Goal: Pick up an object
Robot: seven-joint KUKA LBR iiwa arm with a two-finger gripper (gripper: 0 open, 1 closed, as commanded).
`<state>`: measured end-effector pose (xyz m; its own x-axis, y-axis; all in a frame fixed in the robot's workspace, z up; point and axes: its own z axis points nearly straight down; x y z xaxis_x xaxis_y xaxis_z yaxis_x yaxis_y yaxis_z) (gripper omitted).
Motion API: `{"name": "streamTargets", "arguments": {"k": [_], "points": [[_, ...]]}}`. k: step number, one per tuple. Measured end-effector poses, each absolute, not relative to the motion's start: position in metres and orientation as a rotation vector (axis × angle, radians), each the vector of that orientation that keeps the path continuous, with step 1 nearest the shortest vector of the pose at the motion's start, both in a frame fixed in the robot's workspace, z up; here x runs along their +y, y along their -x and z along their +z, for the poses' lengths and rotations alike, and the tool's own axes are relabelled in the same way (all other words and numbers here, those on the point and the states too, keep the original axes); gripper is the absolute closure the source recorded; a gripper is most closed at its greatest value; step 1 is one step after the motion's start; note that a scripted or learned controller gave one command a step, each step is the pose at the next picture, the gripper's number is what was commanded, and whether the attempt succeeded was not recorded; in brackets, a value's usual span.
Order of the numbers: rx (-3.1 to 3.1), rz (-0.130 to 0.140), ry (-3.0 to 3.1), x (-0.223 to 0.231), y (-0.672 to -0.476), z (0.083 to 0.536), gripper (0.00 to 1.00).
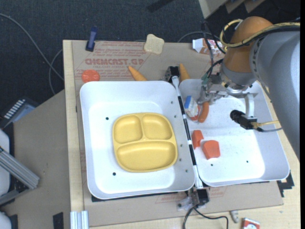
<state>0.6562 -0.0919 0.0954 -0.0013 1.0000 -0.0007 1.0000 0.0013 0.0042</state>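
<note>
Here the arm point(267, 51) bends down into the right bin point(238, 166), its claw point(206, 99) apparently clenched on an orange sausage point(204, 112).

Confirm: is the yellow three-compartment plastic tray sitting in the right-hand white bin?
No, the yellow three-compartment plastic tray lies in the left white bin.

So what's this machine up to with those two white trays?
A grey robot arm reaches in from the right and has its gripper low over the right bin, beside a small orange piece near the bin's far left corner. Two more orange blocks lie loose nearer the front. The left bin holds a yellow divided plate.
</note>
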Motion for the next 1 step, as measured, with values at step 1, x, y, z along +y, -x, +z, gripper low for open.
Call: {"name": "streamTargets", "arguments": {"k": [1], "points": [[2.224,0.001,-2.220,-0.0459,-0.5795,0.1856,1.00]]}}
